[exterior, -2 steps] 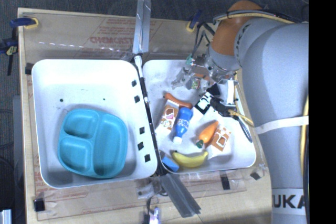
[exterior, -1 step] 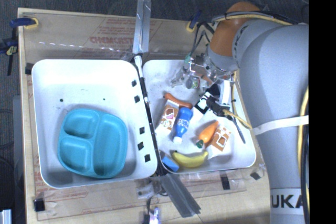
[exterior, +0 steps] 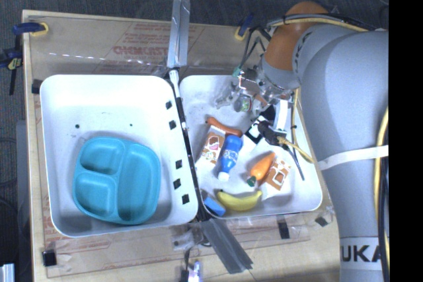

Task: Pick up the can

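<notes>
My gripper [exterior: 239, 96] hangs low over the far end of the right bin [exterior: 305, 189], below the orange band of the arm [exterior: 291, 43]. A small silvery, greenish object [exterior: 246, 102] that may be the can sits right at the gripper's tip. It is partly covered by the metal parts, and I cannot make out whether it is being held or just lies beneath them.
In the right bin lie a sausage [exterior: 221, 125], a small carton [exterior: 212, 145], a blue bottle [exterior: 230, 155], a carrot [exterior: 260, 168], a second carton [exterior: 278, 176] and a banana [exterior: 239, 200]. The left bin [exterior: 99, 96] holds a blue divided plate [exterior: 117, 179].
</notes>
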